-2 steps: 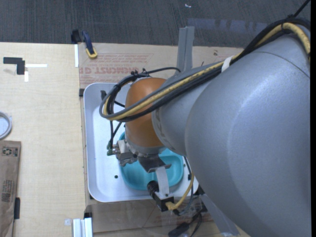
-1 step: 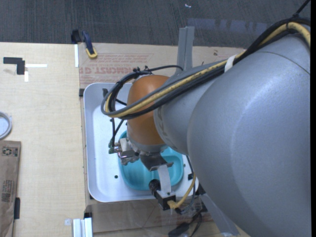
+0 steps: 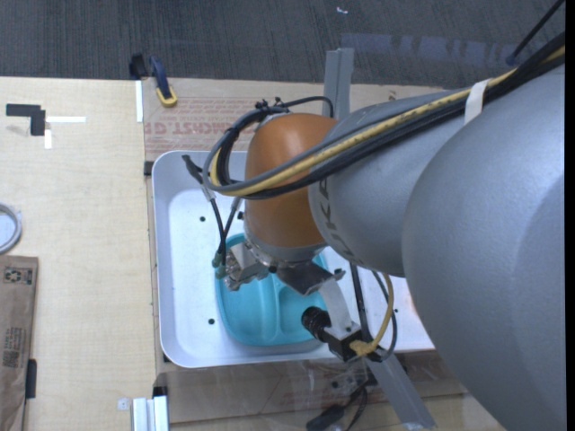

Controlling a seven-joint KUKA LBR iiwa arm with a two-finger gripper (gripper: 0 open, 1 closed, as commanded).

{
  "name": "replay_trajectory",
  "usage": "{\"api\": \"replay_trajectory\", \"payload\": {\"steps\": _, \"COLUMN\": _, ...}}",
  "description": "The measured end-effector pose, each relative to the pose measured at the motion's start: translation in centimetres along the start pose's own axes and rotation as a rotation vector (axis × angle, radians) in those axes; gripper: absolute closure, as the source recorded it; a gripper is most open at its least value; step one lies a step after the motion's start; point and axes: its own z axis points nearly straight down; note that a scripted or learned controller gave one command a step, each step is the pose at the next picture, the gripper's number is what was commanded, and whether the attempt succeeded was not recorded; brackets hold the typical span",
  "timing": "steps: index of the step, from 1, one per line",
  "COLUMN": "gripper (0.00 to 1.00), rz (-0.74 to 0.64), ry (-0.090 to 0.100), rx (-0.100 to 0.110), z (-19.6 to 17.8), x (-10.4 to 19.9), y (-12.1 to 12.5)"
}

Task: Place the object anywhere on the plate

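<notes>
A light blue plate (image 3: 256,312) lies in the near part of the left white bin (image 3: 171,268). My arm's orange band (image 3: 283,182) and grey wrist hang directly over it and cover the plate's far and right parts. The gripper (image 3: 244,272) sits low at the plate's upper left rim, seen from above as a metal block with cables. The arm hides whatever lies under the gripper and most of the right bin.
A wooden bench top spreads to the left, bearing a tape roll (image 3: 4,227) and a brown paper packet (image 3: 16,326). A blue and yellow clamp (image 3: 160,81) sits behind the bin. A grey post (image 3: 339,79) rises at the back.
</notes>
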Motion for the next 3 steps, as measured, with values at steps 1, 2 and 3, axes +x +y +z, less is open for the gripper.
{"api": "replay_trajectory", "payload": {"steps": 1, "gripper": 1.00, "rz": -0.275, "ry": 0.002, "rx": 0.003, "z": 4.4, "x": -0.8, "y": -0.5}}
{"api": "replay_trajectory", "payload": {"steps": 2, "gripper": 1.00, "rz": -0.312, "ry": 0.001, "rx": -0.001, "z": 2.5, "x": -0.3, "y": -0.1}}
{"api": "replay_trajectory", "payload": {"steps": 3, "gripper": 1.00, "rz": -0.238, "ry": 0.000, "rx": -0.001, "z": -2.6, "x": 0.3, "y": 0.1}}
